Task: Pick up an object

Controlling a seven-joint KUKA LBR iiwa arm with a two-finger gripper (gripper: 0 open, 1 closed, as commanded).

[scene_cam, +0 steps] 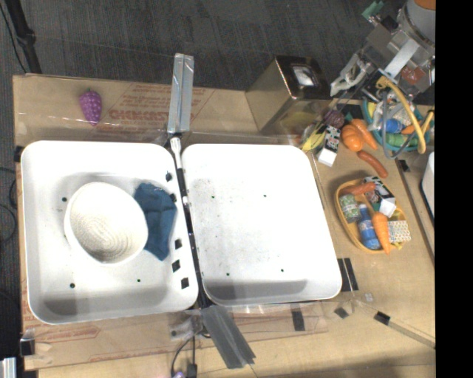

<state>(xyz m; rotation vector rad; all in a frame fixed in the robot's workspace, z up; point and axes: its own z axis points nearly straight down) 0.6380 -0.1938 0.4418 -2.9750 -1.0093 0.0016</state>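
A: Two candidates sit in the left bin (44,295): a pale woven hat (107,220) and a blue cloth (157,218) touching its right side.

B: Go for the cloth, probably crumpled; descend onto its raised folds. The arm (414,22) is at the top right corner, and its tool's state I cannot tell.

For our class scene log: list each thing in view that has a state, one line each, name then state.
Left bin: holds the hat and the cloth.
White woven hat: lying in the left bin.
Blue cloth: crumpled, touching the hat.
Right bin: lightly speckled floor.
Purple grapes toy: lying outside the bins.
Yellow basket: full of toys.
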